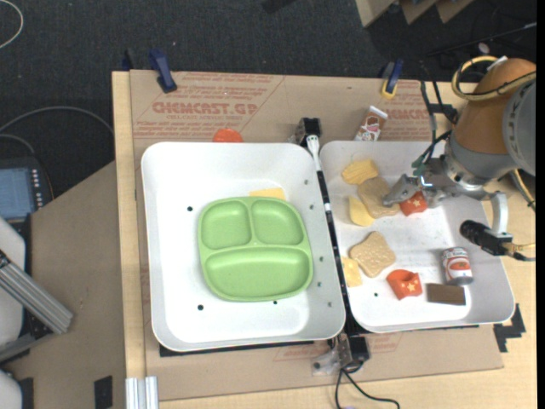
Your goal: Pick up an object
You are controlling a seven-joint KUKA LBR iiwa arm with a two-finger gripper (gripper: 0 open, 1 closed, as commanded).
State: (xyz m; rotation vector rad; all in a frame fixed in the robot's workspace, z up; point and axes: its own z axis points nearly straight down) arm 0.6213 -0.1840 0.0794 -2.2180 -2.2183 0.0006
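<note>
Since the grey gripper hangs in the right white bin, I see the small red block just at 5 o'clock of it; whether it is gripped, can't tell.

Dark carpet floor, cardboard-topped bench, blue clamps

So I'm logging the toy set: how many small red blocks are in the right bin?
2. One small red block sits near the bin's middle, right at the end effector. The other small red block lies near the front edge, beside a brown bar. The arm may hide more.
</note>
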